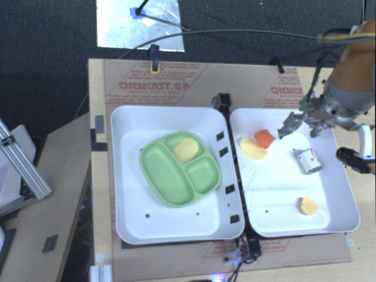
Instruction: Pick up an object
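My gripper (302, 128) hangs over the far part of the right bin (335, 216), open, with nothing between its fingers. An orange block (265, 138) lies just to the left of it, touching a yellow, rounded piece (252, 150). A small grey and white cylinder (308, 160) rests below the gripper, apart from it. A little yellow cube (307, 205) sits near the bin's front right corner.
The left bin (126, 216) holds a green divided plate (167, 181) with a yellow lump (187, 150) in its far compartment. A black divider with clips (232, 157) runs between the bins. Cables cross behind the bench.
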Robot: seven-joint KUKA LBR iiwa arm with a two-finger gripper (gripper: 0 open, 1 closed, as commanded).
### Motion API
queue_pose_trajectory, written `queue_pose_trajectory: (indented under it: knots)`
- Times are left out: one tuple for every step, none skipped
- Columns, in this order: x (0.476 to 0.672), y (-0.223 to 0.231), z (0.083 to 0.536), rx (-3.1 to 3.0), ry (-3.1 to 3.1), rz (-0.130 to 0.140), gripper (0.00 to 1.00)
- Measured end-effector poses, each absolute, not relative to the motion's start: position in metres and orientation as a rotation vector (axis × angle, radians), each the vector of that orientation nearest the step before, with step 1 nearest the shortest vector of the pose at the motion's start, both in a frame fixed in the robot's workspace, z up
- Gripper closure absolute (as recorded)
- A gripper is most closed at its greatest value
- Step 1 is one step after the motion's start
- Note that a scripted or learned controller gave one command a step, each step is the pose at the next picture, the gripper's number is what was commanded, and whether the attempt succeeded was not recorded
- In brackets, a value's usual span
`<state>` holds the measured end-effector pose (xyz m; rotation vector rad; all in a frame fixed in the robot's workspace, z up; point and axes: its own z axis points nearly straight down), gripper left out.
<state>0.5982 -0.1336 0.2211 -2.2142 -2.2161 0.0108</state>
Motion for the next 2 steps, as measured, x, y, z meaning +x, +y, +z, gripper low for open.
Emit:
queue_pose_trajectory:
  knots:
    - [0.601, -0.133, 0.228, -2.219, -2.226, -0.001, 0.00]
    - [0.602, -0.126, 0.169, -2.218, -2.224, 0.000, 0.00]
